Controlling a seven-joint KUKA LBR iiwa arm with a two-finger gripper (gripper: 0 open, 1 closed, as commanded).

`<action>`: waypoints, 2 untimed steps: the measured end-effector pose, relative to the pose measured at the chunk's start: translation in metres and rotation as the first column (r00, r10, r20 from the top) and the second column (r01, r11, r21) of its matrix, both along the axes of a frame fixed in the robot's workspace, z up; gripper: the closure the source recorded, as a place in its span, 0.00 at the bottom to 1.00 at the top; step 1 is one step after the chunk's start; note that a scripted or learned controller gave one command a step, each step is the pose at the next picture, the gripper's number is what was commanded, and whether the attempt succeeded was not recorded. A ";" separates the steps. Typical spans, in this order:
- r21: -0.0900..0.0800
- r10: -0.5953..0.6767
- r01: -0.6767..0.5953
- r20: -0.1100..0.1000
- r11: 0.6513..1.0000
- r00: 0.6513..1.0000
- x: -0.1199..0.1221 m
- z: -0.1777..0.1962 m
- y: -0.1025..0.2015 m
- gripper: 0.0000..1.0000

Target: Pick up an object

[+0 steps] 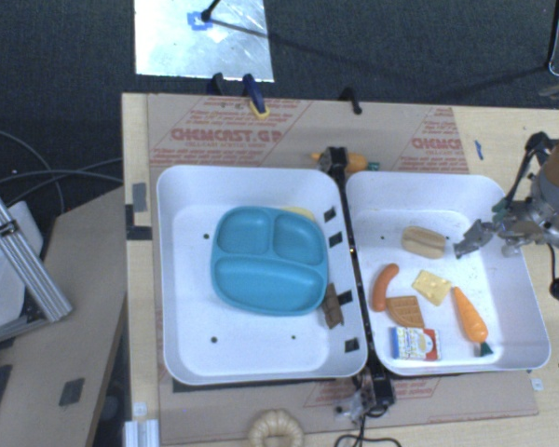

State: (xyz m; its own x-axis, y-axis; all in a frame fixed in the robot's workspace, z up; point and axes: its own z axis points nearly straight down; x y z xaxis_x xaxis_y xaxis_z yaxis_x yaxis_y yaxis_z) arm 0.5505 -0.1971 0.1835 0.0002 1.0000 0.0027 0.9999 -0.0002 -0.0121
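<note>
Bread roll [423, 241], probably light, stiff toy plastic, lay in the right bin [517, 343] just beside the gripper [470, 241]. Whether the pincer was spread or clenched could not be told. A grasp across the roll's short width was judged safest.

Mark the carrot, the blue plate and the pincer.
carrot [469, 317]: camera view, on the middle of its orange body.
blue plate [269, 259]: camera view, on the ridge between its compartments.
pincer [470, 240]: camera view, at its tip over the right bin.
</note>
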 end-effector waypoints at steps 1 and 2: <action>-0.003 0.004 -0.004 0.013 1.000 1.000 0.003 0.008 0.001 0.00; -0.003 0.002 -0.002 0.011 1.000 1.000 0.001 -0.037 -0.007 0.00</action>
State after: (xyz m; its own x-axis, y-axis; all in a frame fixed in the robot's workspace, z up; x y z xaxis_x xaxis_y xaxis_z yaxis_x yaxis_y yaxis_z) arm 0.5519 -0.2043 0.1462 -0.0014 1.0000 0.0000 1.0000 0.0014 -0.0009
